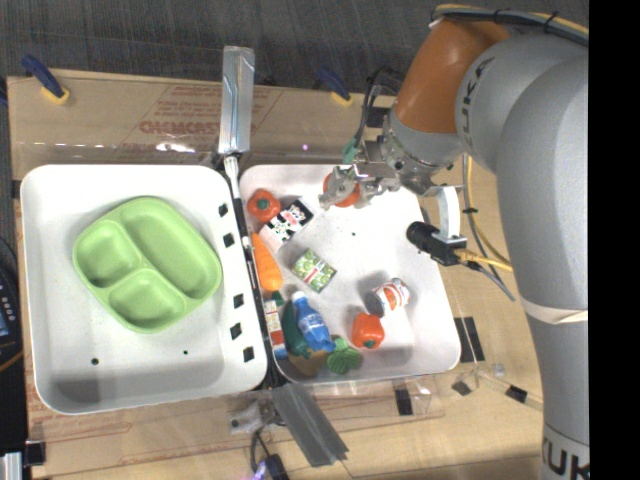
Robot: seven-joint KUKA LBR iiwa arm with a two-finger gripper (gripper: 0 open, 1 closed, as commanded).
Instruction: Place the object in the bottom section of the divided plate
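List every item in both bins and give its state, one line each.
Gripper: over the right bin's far end, an orange object between its fingers.
Orange object: held, lifted.
Divided plate: flat in the left bin, nothing in its sections.
Carrot: lying along the divider.
Blue bottle: lying on its side.
Tomato: resting near the divider.

— Where is the arm point(520, 118)?
— It reaches in from the right, orange band point(450, 63) above the wrist.
— And the gripper point(345, 186)?
— Pointing left, fingers closed on a small orange object point(347, 194).
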